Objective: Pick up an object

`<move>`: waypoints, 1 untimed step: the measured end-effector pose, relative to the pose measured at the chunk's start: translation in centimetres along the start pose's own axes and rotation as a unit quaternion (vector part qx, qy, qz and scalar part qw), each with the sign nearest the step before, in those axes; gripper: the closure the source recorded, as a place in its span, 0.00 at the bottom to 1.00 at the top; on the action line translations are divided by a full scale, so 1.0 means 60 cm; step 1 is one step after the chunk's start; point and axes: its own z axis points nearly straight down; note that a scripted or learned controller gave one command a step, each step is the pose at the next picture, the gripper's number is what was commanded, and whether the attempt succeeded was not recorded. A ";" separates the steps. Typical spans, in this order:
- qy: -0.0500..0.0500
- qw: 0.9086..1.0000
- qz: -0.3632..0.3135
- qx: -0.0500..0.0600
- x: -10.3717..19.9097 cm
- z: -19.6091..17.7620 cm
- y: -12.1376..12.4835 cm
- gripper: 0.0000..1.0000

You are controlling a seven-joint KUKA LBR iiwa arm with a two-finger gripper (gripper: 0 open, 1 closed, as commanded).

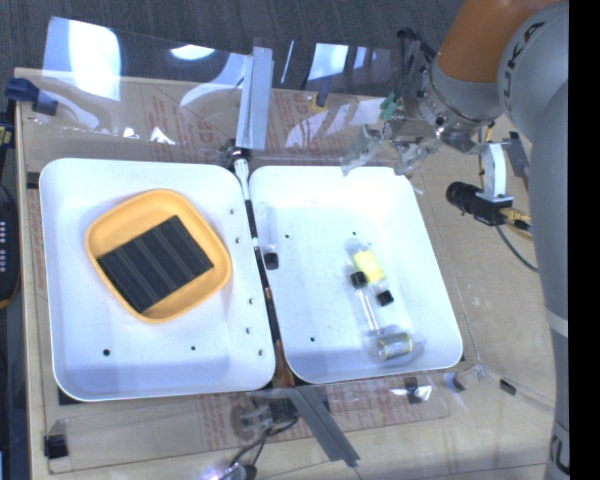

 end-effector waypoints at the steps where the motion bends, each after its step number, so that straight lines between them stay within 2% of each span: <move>1: 0.000 1.000 -0.001 0.000 -0.035 0.098 -0.191 0.00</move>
